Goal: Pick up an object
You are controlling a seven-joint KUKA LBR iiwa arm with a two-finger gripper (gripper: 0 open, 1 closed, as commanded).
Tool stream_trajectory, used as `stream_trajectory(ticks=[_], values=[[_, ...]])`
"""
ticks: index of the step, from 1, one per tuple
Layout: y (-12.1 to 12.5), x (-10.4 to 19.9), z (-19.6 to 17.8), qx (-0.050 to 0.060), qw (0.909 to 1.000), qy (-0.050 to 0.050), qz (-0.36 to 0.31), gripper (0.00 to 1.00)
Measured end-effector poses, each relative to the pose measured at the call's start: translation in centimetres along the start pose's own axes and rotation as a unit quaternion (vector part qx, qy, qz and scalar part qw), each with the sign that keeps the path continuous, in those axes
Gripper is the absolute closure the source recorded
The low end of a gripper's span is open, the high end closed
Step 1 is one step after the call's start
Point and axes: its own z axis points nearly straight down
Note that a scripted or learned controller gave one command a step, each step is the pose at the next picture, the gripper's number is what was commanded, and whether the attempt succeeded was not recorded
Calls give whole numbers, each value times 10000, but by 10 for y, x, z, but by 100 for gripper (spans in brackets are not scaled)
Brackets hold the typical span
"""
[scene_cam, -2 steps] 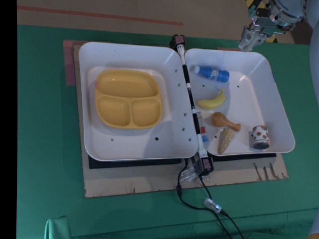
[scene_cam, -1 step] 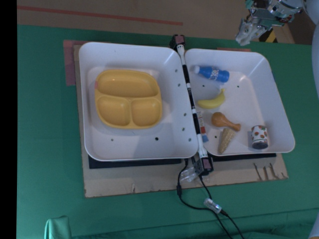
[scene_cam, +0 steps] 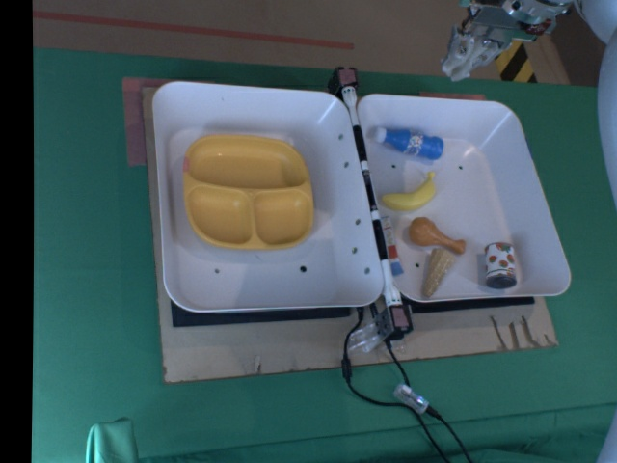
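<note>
The right white bin point(scene_cam: 525, 177) holds several small items. A blue bottle point(scene_cam: 413, 143) lies near its back left, a yellow banana point(scene_cam: 409, 195) in front of it, then a brown chicken drumstick point(scene_cam: 436, 233) and an ice cream cone point(scene_cam: 437, 272). A small spotted can point(scene_cam: 499, 264) stands at the front right. My gripper point(scene_cam: 464, 58) hangs high above the bin's back edge, well apart from every item, with nothing between its fingers.
The left white bin point(scene_cam: 174, 210) carries a yellow divided plate point(scene_cam: 248, 190). A black and white divider strip point(scene_cam: 371, 201) runs between the bins. Cables point(scene_cam: 400, 384) trail over the green cloth in front. Striped hazard tape point(scene_cam: 511, 61) lies behind the gripper.
</note>
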Motion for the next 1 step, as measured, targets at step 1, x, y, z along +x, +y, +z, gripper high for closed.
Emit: stream_trajectory(ticks=[1], values=[[0, 0, 0, 4, 10000, -3, 2, 0]])
